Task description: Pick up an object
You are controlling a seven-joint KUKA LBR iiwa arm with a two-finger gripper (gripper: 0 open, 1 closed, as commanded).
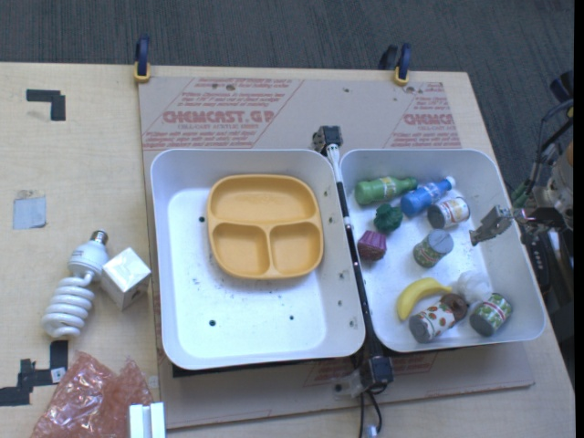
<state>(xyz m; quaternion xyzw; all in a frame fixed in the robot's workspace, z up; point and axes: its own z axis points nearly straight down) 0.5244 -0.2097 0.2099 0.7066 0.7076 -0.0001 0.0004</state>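
Bench-top bins lie undisturbed: your gripper (pixel 493 224) hangs at three o'clock over the right bin (pixel 507 184), fingers apart, holding nothing; everything's left

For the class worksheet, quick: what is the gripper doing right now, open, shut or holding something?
Gripper: at the right bin's right edge, holding nothing visible; open or shut cannot be told.

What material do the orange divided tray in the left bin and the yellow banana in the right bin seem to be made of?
The orange divided tray looks like moulded plastic with a matt finish: one even colour, rounded compartment walls, soft highlights. The yellow banana is probably a plastic toy: its colour is very uniform and smooth, though real fruit cannot be excluded at this size.
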